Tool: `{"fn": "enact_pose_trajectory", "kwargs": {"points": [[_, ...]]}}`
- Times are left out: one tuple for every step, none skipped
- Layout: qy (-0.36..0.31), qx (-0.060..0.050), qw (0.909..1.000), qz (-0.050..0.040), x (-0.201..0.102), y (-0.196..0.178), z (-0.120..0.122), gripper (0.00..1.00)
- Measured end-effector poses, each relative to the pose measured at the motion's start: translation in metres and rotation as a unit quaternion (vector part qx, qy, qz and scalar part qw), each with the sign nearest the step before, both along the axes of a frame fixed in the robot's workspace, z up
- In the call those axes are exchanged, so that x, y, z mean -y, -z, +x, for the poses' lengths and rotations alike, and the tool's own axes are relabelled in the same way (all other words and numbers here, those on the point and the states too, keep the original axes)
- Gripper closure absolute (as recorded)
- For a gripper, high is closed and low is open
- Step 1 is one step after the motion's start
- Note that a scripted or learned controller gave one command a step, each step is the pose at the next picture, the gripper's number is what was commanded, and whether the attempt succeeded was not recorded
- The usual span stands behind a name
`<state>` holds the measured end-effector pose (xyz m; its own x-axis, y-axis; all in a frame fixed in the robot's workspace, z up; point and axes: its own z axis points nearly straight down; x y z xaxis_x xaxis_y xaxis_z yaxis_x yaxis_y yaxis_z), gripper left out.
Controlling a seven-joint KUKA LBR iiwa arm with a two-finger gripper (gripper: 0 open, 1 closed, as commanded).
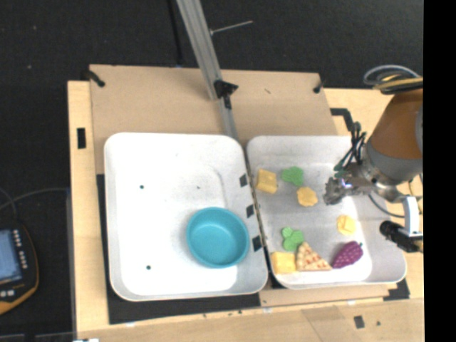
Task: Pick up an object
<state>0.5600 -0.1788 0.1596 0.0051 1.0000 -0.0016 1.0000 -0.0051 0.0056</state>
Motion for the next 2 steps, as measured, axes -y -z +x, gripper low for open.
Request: {"fn": "enact_pose_trajectory", "kwargs": {"points": [[-0.001, 0.002, 1.0000, -0.0008, 0.008, -0.062, -0.002, 1.00], [-0.004, 0.002, 1.0000, -0.0011, 0.013, -0.127, -0.002, 1.00]]}}
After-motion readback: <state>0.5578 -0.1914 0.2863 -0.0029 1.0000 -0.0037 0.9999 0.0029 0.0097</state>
